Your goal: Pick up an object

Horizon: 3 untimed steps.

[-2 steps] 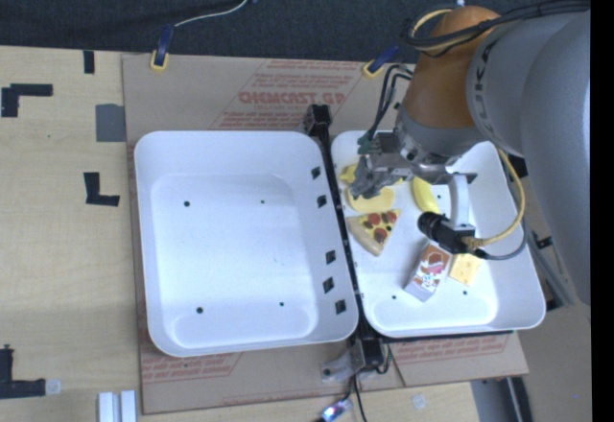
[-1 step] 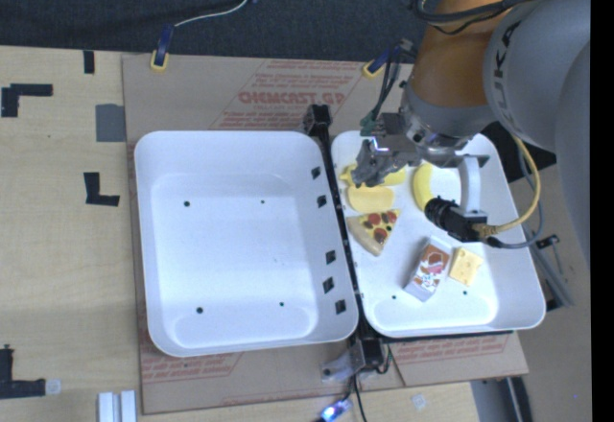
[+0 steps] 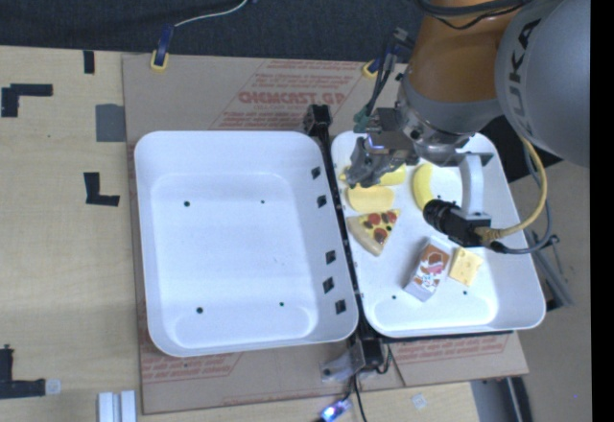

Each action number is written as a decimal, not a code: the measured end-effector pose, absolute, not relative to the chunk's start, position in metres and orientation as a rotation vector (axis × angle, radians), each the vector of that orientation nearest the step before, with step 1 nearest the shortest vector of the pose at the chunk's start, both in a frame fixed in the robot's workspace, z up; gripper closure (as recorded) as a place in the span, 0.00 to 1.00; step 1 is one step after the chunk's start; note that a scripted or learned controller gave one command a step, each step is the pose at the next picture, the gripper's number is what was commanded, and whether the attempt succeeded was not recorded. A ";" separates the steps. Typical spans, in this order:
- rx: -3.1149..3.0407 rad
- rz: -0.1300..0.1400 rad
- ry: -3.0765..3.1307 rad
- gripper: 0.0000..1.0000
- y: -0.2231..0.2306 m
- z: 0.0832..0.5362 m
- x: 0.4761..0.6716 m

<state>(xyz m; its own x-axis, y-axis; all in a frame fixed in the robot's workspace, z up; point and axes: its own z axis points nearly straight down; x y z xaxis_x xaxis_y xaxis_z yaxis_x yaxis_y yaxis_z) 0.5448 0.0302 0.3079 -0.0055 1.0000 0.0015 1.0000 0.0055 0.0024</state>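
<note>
place: robot lab | signs: big robot arm (image 3: 499, 56) over two white bins (image 3: 230, 334), tape marks (image 3: 96, 190) left of them

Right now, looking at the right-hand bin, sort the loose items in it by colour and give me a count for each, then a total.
Items in the right bin:
Yellow: 3 (piece under the gripper, banana, cheese wedge)
Tan with red toppings: 1 (pizza slice)
White and red: 1 (small carton)
Total: 5
</note>
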 end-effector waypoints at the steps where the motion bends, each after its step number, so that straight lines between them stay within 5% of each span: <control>1: 2.218 -0.003 2.228 1.00 0.064 0.300 0.532; 2: 2.215 0.005 2.226 1.00 0.087 0.382 0.501; 3: 2.219 -0.003 2.225 1.00 0.126 0.376 0.495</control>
<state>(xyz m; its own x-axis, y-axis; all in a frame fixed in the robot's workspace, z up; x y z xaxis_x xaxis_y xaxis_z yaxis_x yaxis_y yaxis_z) 0.4948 0.1258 0.3758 -0.0030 1.0000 -0.0007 1.0000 0.0030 -0.0017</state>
